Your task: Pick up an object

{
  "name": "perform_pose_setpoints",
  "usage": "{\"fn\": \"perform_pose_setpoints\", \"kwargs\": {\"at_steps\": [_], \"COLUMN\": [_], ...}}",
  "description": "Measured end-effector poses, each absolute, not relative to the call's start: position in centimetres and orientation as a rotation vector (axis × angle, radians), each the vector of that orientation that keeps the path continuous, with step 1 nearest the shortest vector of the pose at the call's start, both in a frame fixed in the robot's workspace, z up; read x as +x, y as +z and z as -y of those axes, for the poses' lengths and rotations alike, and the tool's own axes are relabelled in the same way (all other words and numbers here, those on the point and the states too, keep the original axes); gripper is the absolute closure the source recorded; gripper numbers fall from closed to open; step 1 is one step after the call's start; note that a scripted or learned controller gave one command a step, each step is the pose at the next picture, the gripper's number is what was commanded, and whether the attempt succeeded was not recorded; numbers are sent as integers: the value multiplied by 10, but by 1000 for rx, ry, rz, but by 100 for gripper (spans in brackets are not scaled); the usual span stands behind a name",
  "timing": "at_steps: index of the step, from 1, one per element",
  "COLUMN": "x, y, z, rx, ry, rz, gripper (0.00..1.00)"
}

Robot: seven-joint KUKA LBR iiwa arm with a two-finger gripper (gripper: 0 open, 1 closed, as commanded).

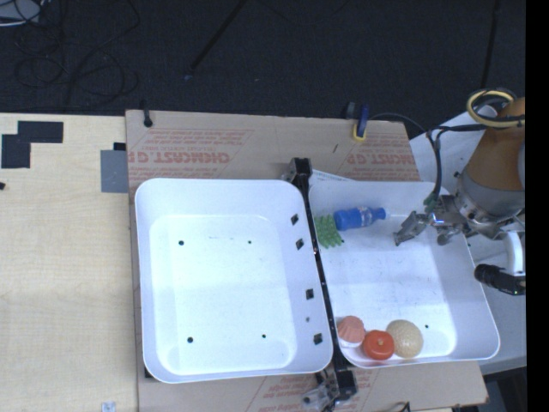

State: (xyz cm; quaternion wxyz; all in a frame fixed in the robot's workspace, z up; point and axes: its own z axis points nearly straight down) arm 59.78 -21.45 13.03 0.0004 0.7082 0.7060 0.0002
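My gripper (pixel 426 233) hangs over the upper right part of the right bin (pixel 467 281), its two fingers spread apart and nothing between them. A blue bottle (pixel 358 218) lies on its side to the gripper's left, a short gap away. Beside the bottle's left end, against the divider, sits a green spiky object (pixel 328 230). At the bin's near edge three small items cluster together: a pinkish piece (pixel 350 328), a red round object (pixel 378 344) and a beige ball (pixel 406 337).
The left bin (pixel 141 256) stands beside the right one, joined by a black clip strip (pixel 309 256). Both rest on cardboard (pixel 257 148). A black cable (pixel 436 157) loops down to the wrist at the right.
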Motion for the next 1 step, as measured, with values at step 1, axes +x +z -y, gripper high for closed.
{"fn": "perform_pose_setpoints", "kwargs": {"at_steps": [1], "x": [626], "y": [85], "z": [214], "rx": [2221], "ry": [-1], "rz": [-2224], "gripper": [0]}}
